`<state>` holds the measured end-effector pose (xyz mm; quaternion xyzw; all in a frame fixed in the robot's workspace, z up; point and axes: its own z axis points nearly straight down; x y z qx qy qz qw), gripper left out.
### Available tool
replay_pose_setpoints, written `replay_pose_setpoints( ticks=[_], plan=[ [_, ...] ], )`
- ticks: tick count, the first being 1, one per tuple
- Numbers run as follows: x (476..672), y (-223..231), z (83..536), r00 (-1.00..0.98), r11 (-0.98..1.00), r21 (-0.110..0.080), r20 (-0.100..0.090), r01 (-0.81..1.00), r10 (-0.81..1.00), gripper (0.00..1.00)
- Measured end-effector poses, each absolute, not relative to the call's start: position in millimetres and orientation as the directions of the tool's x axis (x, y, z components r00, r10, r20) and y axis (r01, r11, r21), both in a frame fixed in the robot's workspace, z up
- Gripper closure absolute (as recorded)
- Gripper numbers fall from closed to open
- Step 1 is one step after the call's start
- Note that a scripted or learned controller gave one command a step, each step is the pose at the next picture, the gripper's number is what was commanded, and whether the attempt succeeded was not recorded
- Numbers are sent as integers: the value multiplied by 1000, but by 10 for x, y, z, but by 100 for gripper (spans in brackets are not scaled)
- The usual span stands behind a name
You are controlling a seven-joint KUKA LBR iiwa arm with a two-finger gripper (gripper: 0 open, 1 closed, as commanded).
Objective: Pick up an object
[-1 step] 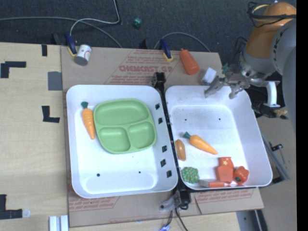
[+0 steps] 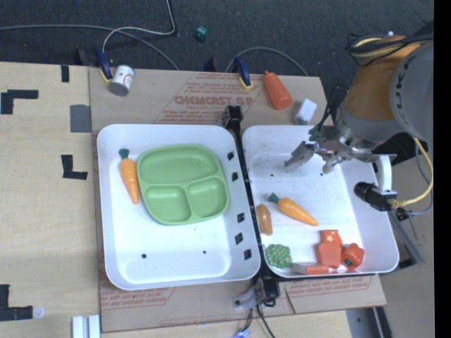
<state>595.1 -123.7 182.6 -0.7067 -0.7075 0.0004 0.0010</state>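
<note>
Honestly, the pick had barely got going at this point. The tool (image 2: pixel 315 158) hung over the upper part of the right bin (image 2: pixel 366 220), fingers spread apart with nothing between them. The likeliest target, going by where it sat, was the carrot (image 2: pixel 297 210), lying flat on the bin floor below the tool and a little toward the left bin, well apart from the fingers. Further down from that carrot sat a small broccoli piece (image 2: pixel 277 255) and some red-orange toys (image 2: pixel 338 251) (couldn't tell what exactly). So descent, grasp and lift were all left to do.
</note>
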Motion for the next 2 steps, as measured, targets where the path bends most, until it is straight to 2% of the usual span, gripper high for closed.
replay_pose_setpoints(
  ticks=[1,2],
  plan=[
    [5618,-999,862,-1,1,1,1,1000,1000,0],
    [5626,-1011,960,0,0,5,-3,1000,1000,100]
  ],
)
